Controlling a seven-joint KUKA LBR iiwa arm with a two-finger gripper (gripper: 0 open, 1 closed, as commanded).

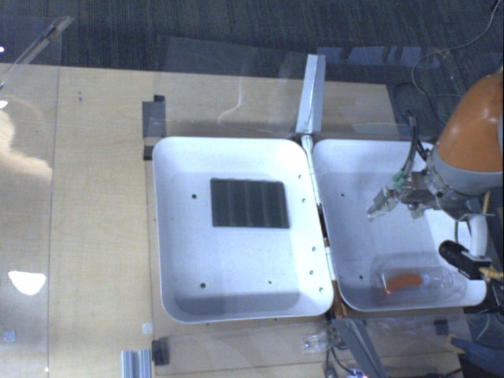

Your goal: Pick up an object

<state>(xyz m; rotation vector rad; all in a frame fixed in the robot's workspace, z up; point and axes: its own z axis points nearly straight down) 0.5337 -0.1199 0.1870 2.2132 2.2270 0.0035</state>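
Note:
A dark grey ridged rectangular pad (249, 203) lies flat in the middle of the left bin (177, 290). A clear plastic piece with an orange part inside (406, 282) rests near the front edge of the right bin (346, 172). My gripper (391, 198) hangs over the middle of the right bin, above and slightly left of the clear piece and apart from it. The grey arm with its orange band (476, 132) reaches in from the right and covers that bin's right side.
A metal divider bar (309, 101) runs back from the seam between the two bins. Black clamps (155, 116) sit at the left bin's corners. Wooden bench (87, 235) stretches to the left, under a glass sheet. Cables hang at the right.

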